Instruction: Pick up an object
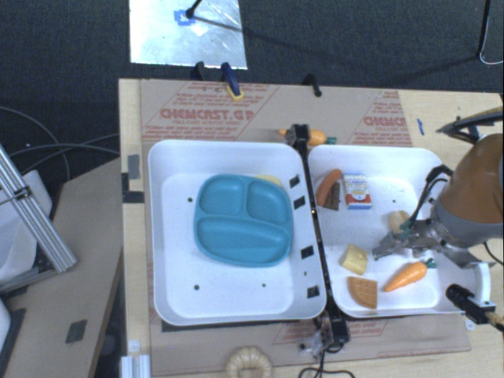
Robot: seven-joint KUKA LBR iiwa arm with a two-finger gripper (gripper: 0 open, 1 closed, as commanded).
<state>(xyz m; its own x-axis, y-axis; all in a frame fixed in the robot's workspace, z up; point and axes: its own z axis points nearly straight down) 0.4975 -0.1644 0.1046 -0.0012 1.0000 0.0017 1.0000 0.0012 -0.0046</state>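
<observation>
The right white bin (425,164) holds several small objects. A brown and orange sausage piece (328,188) and a small red, white and blue carton (357,191) lie near its far side. A pale yellow cheese wedge (354,259), a round tan cracker (363,291) and an orange carrot (405,275) lie near its front. My gripper (387,248) reaches in from the right, low over the bin floor between the cheese wedge and the carrot. A small beige piece (398,220) sits just behind it. Nothing is visibly held.
The left white bin (169,211) bears a blue divided plate (242,219), with a yellow scrap (270,179) at its far edge. A black divider (309,211) runs between the bins. A small orange item (316,138) lies outside on the cardboard.
</observation>
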